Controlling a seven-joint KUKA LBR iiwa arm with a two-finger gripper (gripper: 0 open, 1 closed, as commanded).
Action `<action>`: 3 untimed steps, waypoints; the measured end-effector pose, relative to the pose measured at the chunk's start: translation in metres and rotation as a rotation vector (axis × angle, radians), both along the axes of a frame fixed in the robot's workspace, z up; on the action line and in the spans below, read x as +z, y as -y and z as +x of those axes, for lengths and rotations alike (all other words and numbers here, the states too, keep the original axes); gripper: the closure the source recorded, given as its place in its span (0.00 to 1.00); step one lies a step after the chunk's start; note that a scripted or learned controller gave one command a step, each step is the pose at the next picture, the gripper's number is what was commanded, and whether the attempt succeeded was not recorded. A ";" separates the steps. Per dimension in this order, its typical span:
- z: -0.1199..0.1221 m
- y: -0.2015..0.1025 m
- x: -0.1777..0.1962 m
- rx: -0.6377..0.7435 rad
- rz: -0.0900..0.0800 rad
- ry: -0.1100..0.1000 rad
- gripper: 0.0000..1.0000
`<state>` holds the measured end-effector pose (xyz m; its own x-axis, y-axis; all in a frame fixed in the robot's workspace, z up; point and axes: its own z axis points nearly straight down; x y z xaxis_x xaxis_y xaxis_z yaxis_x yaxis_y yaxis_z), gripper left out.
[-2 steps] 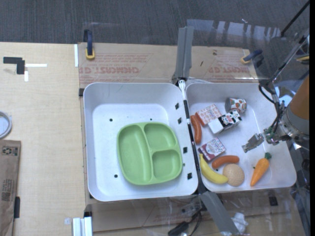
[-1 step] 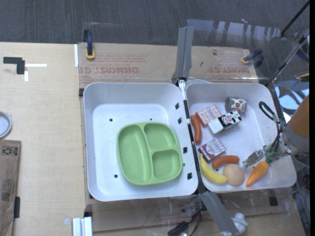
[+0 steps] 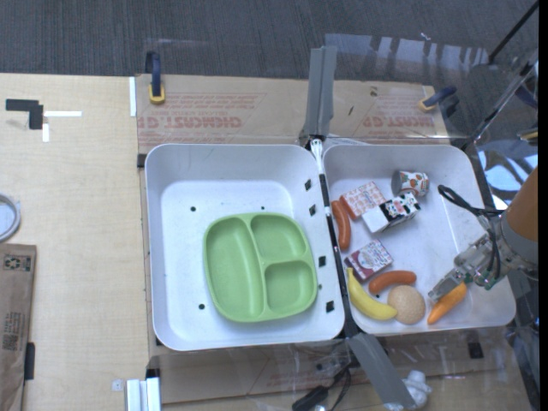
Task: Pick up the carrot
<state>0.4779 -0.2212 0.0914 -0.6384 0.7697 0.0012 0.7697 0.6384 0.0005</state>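
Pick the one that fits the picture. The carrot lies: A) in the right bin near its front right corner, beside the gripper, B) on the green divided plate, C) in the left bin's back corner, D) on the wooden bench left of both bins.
A: the carrot lies in the right bin near its front right corner, with the gripper right at it.

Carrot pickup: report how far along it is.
Done: the end effector has reached the carrot in the right bin, sitting right at its upper end. In hand: closing on it; a firm hold isn't visible. Left: lifting, since the carrot lies on the bin floor beside the bread roll.
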 end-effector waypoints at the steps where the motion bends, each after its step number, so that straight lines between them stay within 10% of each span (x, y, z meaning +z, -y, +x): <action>1: 0.000 0.000 0.000 0.000 0.000 0.000 0.00; 3: 0.000 -0.013 0.000 0.174 0.000 0.001 0.00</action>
